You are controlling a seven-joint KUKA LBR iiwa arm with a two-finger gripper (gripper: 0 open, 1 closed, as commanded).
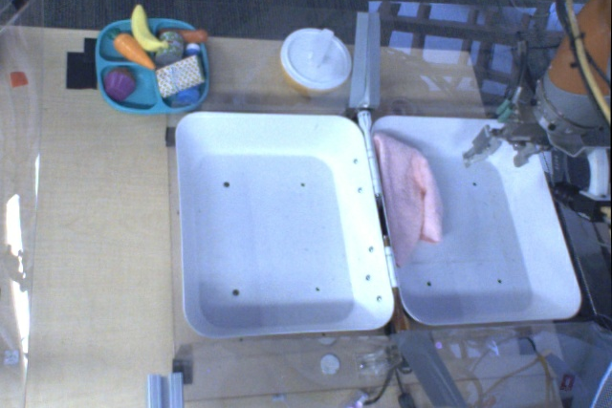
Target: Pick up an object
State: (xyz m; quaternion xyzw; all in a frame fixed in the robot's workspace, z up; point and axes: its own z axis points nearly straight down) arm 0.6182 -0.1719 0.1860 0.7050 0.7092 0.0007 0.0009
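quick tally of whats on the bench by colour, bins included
white: 3, left bin, right bin, lidded cup
pink: 1, cloth
blue: 1, toy food tray
total: 5

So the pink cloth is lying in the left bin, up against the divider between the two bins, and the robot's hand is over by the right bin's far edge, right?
Not quite. The camera view shows the pink cloth lying in the right bin, not the left, against the divider side. The rest holds: the hand is by that bin's far edge.
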